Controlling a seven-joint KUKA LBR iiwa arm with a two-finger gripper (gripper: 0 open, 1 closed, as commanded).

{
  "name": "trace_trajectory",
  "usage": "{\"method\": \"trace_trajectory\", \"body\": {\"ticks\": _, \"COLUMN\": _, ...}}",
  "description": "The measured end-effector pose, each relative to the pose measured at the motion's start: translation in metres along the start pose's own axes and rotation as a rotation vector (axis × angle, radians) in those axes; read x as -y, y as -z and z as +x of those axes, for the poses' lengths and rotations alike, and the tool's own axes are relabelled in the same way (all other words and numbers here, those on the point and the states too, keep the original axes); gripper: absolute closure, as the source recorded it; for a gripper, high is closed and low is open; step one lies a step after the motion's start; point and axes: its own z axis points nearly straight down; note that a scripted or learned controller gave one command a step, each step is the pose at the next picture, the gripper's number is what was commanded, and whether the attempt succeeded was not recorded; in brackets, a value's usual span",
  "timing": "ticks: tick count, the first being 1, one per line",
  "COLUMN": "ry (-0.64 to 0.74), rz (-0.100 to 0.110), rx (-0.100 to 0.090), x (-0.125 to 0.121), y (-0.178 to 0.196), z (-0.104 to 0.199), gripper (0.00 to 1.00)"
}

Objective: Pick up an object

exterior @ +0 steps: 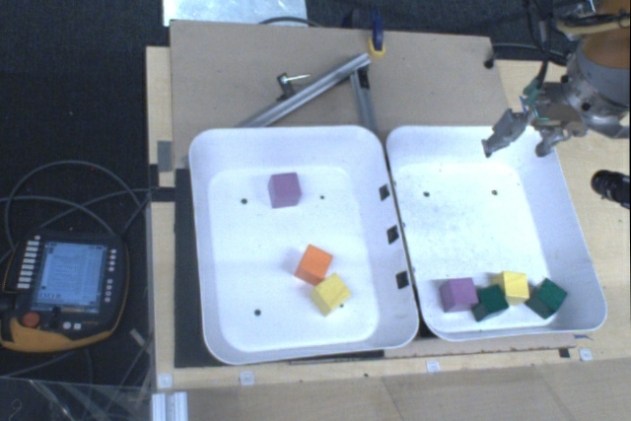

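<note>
The jaws (519,135) hang spread apart with nothing between them, above the far rim of the right bin (572,212). Along that bin's near wall lie 4 blocks: a purple cube (457,294), a dark green block (489,302), a yellow cube (515,286) and a second green block (546,297). The left bin (212,212), beside the right bin, holds a purple block (284,189), an orange cube (314,263) and a yellow block (331,294).

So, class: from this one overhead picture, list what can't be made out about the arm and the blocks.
- Arm: cut off by the right edge; only wrist and gripper show.
- Two green blocks: undersides and far faces hidden by the slant.
- Handheld screen: text too small to read.
</note>
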Motion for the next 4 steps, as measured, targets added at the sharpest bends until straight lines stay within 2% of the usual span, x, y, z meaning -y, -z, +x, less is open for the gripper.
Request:
{"method": "trace_trajectory", "body": {"ticks": 1, "ry": 0.0, "rz": 0.0, "rx": 0.0, "x": 0.0, "y": 0.0, "z": 0.0, "gripper": 0.0}}
{"method": "trace_trajectory", "body": {"ticks": 4, "ry": -0.003, "rz": 0.005, "rx": 0.0, "x": 0.022, "y": -0.16, "z": -0.003, "gripper": 0.0}}
